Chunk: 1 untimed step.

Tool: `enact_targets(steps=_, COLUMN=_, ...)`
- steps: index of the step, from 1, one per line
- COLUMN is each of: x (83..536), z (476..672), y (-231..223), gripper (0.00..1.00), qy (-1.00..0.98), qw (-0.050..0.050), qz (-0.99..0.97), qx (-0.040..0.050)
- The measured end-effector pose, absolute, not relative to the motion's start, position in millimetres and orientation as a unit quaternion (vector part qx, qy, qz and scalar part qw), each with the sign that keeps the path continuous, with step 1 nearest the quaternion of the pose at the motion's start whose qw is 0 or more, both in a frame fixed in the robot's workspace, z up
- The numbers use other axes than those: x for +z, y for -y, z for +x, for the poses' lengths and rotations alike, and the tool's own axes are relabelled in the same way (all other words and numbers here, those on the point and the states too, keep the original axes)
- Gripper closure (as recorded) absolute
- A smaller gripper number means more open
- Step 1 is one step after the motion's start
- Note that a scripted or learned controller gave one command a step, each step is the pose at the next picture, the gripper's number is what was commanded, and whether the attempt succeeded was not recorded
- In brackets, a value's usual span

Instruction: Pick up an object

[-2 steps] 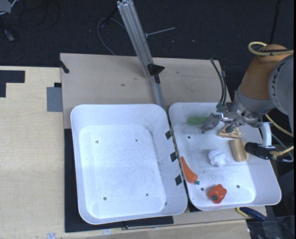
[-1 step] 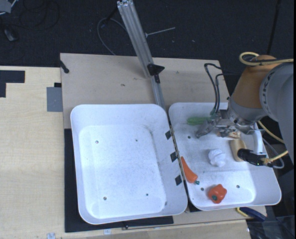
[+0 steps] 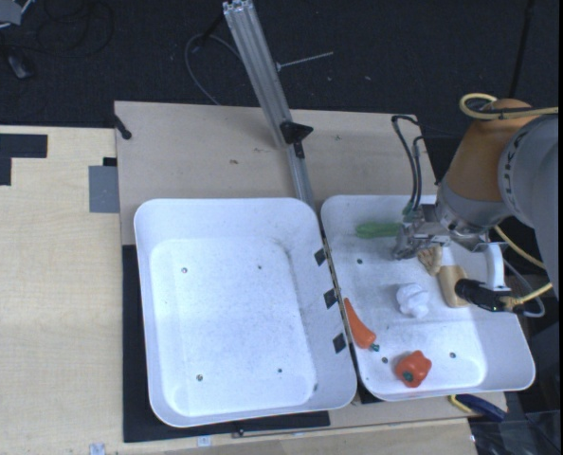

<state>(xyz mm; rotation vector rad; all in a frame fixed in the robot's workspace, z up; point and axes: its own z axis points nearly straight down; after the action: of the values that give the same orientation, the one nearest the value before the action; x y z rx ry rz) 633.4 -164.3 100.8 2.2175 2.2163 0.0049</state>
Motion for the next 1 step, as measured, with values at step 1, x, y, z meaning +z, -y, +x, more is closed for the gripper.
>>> enact_targets(steps=1, x=154.0, z=632.3, y=174.1, gripper=1.0, qy=-0.707, qw=0.002, qz=0.707, qx=0.001)
